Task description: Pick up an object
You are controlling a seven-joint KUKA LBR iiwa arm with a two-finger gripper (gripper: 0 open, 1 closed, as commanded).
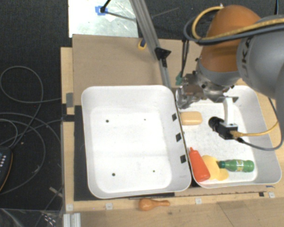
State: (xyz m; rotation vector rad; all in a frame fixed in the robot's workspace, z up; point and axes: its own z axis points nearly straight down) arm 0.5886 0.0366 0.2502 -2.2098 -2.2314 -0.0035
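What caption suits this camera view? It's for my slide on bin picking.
KUKA arm's hand hovers near a beige block in the right bin, which also holds a red bottle and a green bottle.

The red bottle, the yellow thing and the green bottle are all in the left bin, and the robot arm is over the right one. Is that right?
Not quite. The camera view shows the red bottle, the yellow thing and the green bottle lying in the right bin, near its front edge, not in the left bin. The robot arm is indeed over the right one.
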